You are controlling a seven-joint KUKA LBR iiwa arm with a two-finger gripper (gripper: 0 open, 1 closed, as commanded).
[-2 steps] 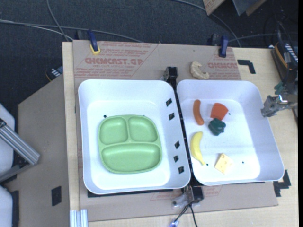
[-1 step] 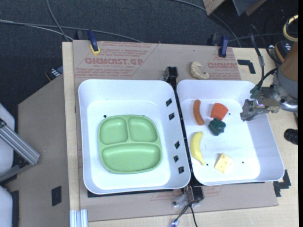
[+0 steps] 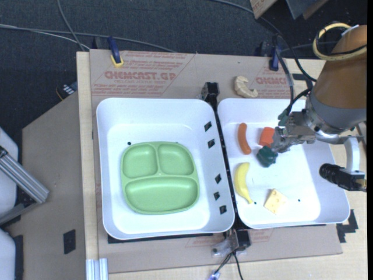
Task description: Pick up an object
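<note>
Where arm reaches in from right: gripper (image 3: 278,143) low over right bin (image 3: 309,212), at dark green object (image 3: 267,156). Jaws' opening: cannot tell, nor any hold on green object. Orange block (image 3: 267,136) just left of gripper; orange carrot-like piece (image 3: 244,139) farther left. Yellow banana (image 3: 242,182) and yellow wedge (image 3: 275,201) nearer. Left bin (image 3: 111,156): green divided tray (image 3: 159,177). On table (image 3: 145,74) beyond bins, beige piece (image 3: 246,87).

Glossy white plastic bins (image 3: 111,156), matt green tray (image 3: 159,177)
</note>
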